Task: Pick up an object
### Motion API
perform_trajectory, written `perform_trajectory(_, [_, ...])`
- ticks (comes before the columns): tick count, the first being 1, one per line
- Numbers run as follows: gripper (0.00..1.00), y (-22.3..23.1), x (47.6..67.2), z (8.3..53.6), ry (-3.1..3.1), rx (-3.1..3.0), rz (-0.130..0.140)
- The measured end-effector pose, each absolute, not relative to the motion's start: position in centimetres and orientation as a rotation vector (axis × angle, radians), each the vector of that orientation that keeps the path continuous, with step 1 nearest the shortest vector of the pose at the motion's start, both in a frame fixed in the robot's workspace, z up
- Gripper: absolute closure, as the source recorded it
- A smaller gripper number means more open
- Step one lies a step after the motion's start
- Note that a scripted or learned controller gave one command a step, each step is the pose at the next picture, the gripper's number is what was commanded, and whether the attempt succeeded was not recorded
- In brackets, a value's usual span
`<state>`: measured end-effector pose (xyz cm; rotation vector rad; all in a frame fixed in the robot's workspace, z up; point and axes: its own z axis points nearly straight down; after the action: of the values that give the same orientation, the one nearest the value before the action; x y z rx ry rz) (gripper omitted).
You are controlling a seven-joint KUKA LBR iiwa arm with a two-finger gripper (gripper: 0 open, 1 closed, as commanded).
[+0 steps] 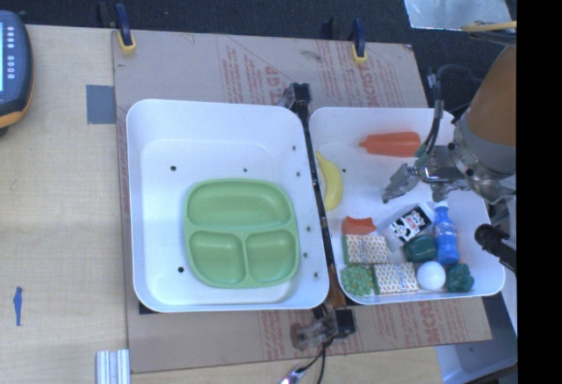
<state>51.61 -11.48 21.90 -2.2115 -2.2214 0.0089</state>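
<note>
The right bin (351,123) holds several small objects. An orange carrot-shaped piece (391,143) lies at its back and a yellow banana (332,182) lies against its left wall. Toward the front sit a black-and-white packet (409,224), a blue bottle (445,235), a white ball (430,275), a red piece (357,224), two waffle-patterned blocks (366,248) and dark green pieces (420,249). My gripper (416,188) hangs over the middle of this bin, just behind the packet and in front of the carrot piece. Its fingers stand open with nothing between them.
The left bin (149,198) holds a green divided plate (241,231). A black divider bar (309,171) runs between the bins. The grey arm (492,141) comes in from the right above the right bin's far edge. A dark device (13,66) sits at the bench's far left.
</note>
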Motion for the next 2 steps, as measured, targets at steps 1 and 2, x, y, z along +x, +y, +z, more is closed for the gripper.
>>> perform_trajectory(1, [0.0, -13.2, 62.6, 8.5, -2.226, -2.207, 0.013])
perform_trajectory(2, [0.0, -13.4, 65.1, 8.4, -2.2, -2.201, 0.032])
